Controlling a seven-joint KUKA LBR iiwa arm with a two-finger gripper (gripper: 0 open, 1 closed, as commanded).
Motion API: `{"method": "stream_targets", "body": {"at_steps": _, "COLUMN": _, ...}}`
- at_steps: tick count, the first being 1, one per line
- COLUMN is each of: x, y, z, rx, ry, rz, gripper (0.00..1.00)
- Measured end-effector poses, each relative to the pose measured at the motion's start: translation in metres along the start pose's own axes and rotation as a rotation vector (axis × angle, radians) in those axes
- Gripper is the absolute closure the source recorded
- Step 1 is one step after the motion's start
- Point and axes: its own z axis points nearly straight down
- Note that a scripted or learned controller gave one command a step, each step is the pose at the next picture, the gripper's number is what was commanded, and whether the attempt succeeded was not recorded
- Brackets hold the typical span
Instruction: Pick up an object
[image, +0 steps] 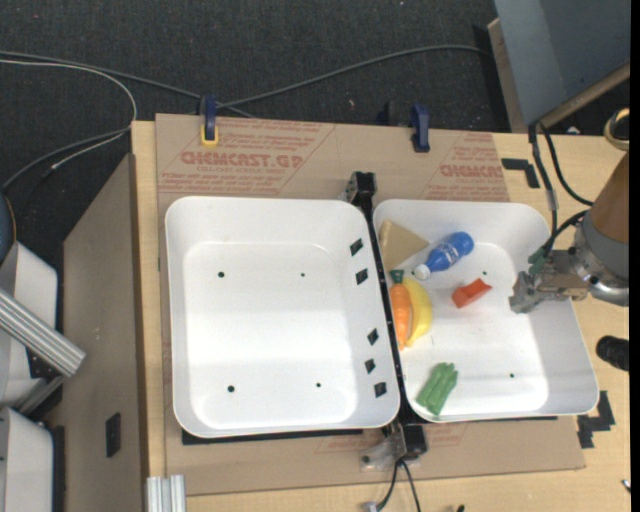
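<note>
The arm enters from the right, mostly cut off by the frame edge. Its gripper (527, 292) sits over the right bin's (560, 385) right rim; whether the fingers are apart or together cannot be told, and nothing shows between them.

Nearest in the right bin lies a green object (437, 388) by the front-left corner. Farther back, a carrot (401, 312) and a banana (419, 310) touch along the divider. A red block (471, 293) lies mid-bin, just left of the gripper. Beyond it are a blue bottle (446, 253) and a tan wedge (400, 243) at the back left. The bin's front-right floor is bare.

The left bin (190, 330) shows only bare floor.
</note>
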Motion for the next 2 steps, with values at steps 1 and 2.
{"method": "stream_targets", "body": {"at_steps": 1, "x": 0.000, "y": 0.002, "z": -0.024, "rx": 0.002, "ry": 0.001, "rz": 0.000, "gripper": 1.00}}
{"method": "stream_targets", "body": {"at_steps": 2, "x": 0.052, "y": 0.011, "z": -0.026, "rx": 0.004, "ry": 0.003, "rz": -0.005, "gripper": 1.00}}
